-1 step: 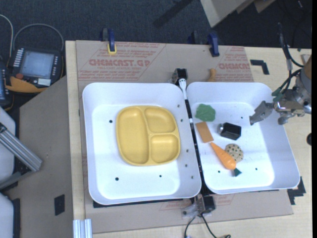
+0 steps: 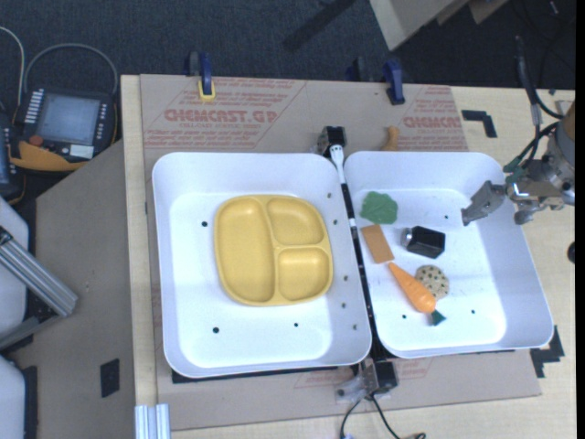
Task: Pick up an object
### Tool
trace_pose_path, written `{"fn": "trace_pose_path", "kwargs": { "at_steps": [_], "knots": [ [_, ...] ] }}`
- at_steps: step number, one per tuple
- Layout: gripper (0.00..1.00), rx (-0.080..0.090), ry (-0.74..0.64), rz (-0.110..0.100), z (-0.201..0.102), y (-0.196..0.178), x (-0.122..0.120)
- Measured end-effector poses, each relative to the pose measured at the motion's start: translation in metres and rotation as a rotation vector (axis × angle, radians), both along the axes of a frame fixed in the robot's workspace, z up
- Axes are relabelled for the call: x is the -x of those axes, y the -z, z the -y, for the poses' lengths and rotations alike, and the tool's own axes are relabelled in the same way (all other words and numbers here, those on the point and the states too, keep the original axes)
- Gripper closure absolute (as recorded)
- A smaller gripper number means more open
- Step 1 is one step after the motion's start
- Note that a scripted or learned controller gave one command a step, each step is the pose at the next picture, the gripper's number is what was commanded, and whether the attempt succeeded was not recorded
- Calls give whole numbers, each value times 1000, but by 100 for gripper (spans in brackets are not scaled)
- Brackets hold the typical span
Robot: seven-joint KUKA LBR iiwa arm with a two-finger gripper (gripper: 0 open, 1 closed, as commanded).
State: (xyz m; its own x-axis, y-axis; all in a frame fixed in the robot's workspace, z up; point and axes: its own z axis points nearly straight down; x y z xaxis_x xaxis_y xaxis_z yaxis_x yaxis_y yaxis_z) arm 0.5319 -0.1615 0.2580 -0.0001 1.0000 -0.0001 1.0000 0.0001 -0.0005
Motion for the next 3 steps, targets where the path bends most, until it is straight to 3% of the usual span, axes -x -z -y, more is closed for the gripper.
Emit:
{"fn": "trace_pose_path", "kwargs": {
  "at_steps": [1, 3],
  "knots": [
    [0, -2, 1, -6, 8, 53, -6],
    [0, -3, 0, -6, -6, 153, -12]
  ]
}}
